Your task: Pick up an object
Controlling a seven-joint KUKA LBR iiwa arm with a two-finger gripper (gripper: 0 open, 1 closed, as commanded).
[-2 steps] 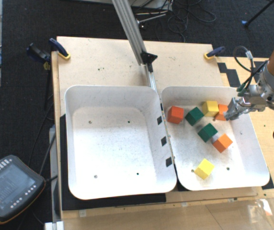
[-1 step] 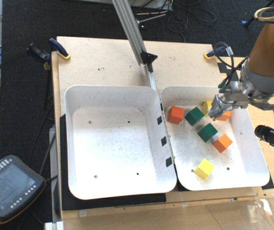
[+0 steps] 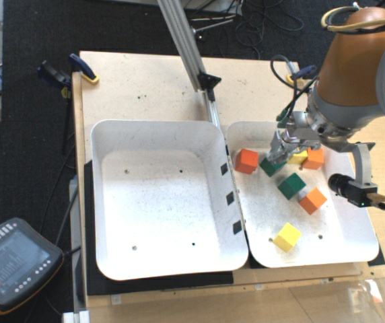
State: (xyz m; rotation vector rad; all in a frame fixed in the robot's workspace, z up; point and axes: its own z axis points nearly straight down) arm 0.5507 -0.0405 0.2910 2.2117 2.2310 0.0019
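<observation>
My gripper [image 3: 276, 157] hangs low over the back of the right bin [image 3: 354, 244], reaching in from the right. Its tip is right at a dark green block [image 3: 270, 168], which it partly covers. An orange cube [image 3: 246, 161] lies just left of that block. Close behind the gripper sit a yellow block [image 3: 298, 158] and an orange block [image 3: 314, 157], touching each other. Nearer the front lie a green cube [image 3: 291, 185], an orange cube [image 3: 313, 200] and a yellow cube [image 3: 287, 237].
The left bin [image 3: 159, 194] stands beside the right one, their walls meeting in the middle. A slanted metal strut [image 3: 182, 36] runs down to the bins' back edge. A black attachment [image 3: 351, 188] on the arm overhangs the right bin's right side.
</observation>
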